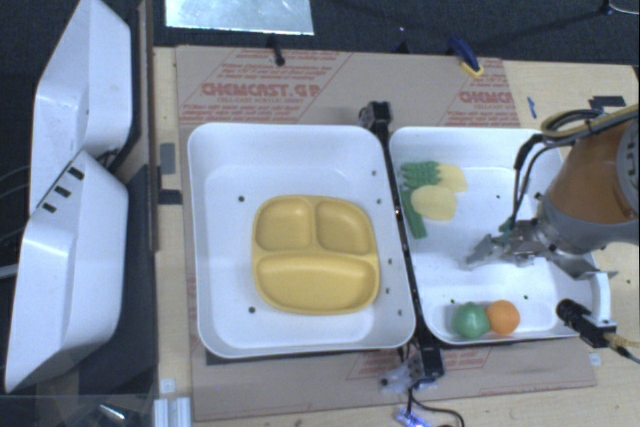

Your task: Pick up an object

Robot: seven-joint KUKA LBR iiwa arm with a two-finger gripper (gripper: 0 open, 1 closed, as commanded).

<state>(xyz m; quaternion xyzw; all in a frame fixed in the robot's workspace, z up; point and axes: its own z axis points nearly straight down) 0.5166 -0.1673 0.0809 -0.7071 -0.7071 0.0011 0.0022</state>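
In the right-hand bin (470, 155), along its near wall, a green ball (470, 320) and an orange ball (503, 317) lie touching each other, and toward the far left corner a pale yellow piece (434, 203) rests against a green leafy piece (418, 175). Any of these could serve as the object to lift. The claw (482, 255) hangs over bare bin floor between the two clusters, apart from both, and nothing sits between its tips; whether it is spread or closed I cannot tell at this slant. The risk, as I judge it, is a descent onto empty floor. The balls could also roll away if nudged, or jam against the wall. The left bin (215, 215) holds a yellow divided tray (316, 253), well apart, on the cardboard-covered worktop (330, 85).
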